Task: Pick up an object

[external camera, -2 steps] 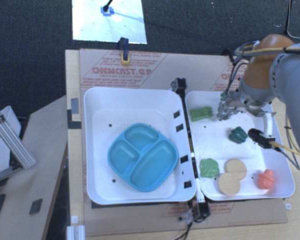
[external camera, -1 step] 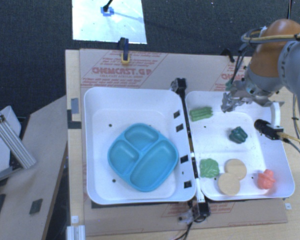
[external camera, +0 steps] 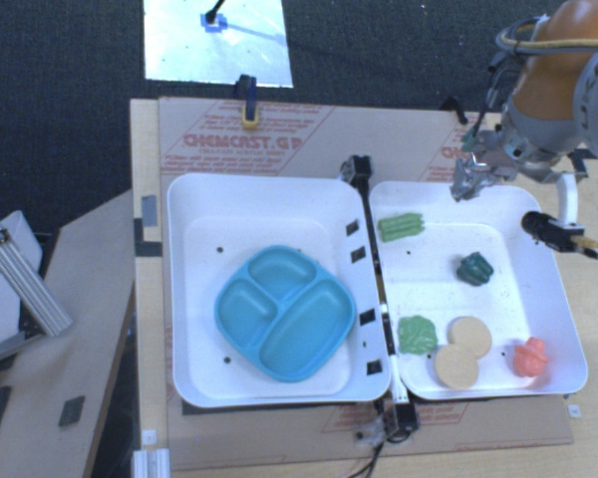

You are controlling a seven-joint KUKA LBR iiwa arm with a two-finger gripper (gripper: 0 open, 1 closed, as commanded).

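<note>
I hover over the far rim of the right-hand shallow white bin [external camera: 553, 361], taking the black clip divider [external camera: 371, 267] between the two bins as my landmark. Left of the divider, a blue compartmented plastic plate [external camera: 284, 312] lies tilted in the left-hand white bin [external camera: 194, 267]. Just right of the divider, near its far end, rests a light green ridged toy vegetable [external camera: 401, 227]; nearer its front end sits a flat green leafy piece [external camera: 417, 334], touching or just beside two overlapping round tan discs [external camera: 462, 352]. Further right lie a dark green crumpled lump [external camera: 474, 268] and, farthest from the divider, a small orange-pink toy [external camera: 529, 357]. My gripper [external camera: 468, 182] hangs right of the divider's far end, above the bin's back edge, carrying nothing I can make out; how wide it stands I cannot tell. I judge the approach step is in hand, no object yet chosen by contact; next I must descend squarely over one piece, likeliest the ridged vegetable nearby
</note>
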